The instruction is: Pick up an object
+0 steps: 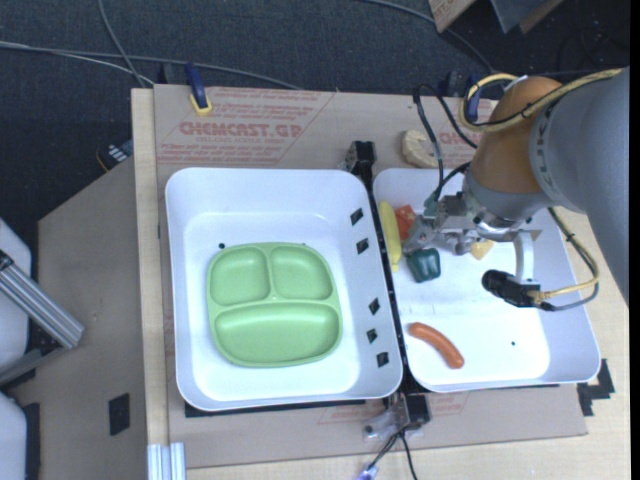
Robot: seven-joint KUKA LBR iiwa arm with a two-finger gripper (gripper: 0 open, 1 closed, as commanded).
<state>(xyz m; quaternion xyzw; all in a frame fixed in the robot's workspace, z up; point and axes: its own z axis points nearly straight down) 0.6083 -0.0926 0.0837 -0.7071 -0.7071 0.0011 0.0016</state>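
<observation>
The right bin (520,358) holds several small items. A dark green pepper-like piece (426,264) lies near the bin's left wall, with a red piece (404,218) and a yellow strip (389,240) just beyond it. An orange sausage (437,343) lies alone toward the bin's front. My gripper (443,234) hangs low over the bin's back left, directly above and slightly right of the green piece. The wrist hides whatever lies under it. Nothing can be seen held in it.
The left bin (190,198) carries a light green divided plate (273,302). A tan lump (420,146) rests on the cardboard behind the right bin. Black and yellow cables (520,290) trail from the wrist across the right bin's middle.
</observation>
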